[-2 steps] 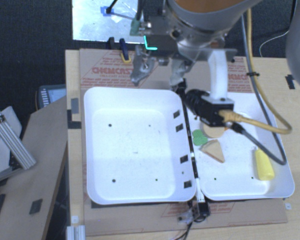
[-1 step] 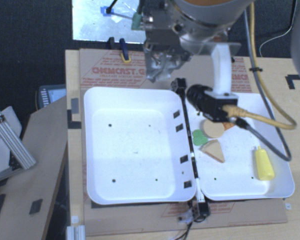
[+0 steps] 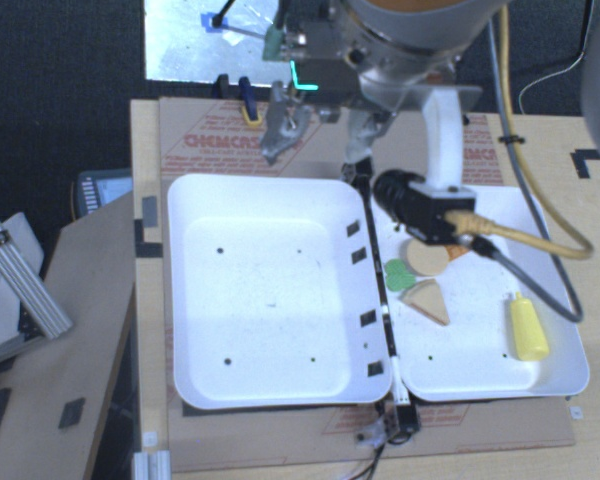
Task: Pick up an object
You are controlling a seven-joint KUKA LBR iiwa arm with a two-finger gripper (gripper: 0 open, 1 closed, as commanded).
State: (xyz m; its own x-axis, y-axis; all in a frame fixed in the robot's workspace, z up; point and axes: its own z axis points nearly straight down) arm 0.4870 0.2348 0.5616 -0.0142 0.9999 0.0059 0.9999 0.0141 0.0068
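My gripper (image 3: 320, 136) hangs high over the far edge of the bins, near the divider between them. Its two fingers (image 3: 278, 133) stand well apart, open, with nothing between them. The right bin (image 3: 560, 368) holds a yellow bottle-shaped object (image 3: 527, 328) near its right side. A tan wedge (image 3: 430, 301), a small green piece (image 3: 398, 275) and a tan round piece (image 3: 427, 259) lie close to the divider. A bit of orange (image 3: 459, 253) shows beside the round piece. The arm's black attachment (image 3: 420, 208) partly covers the round piece.
The left bin (image 3: 195, 268) lies beside the right one, with black clips (image 3: 365, 288) along the shared divider. A yellow-and-grey cable (image 3: 525, 238) loops from the arm over the right bin. A shiny plate (image 3: 195, 23) lies at the back left, beyond the cardboard.
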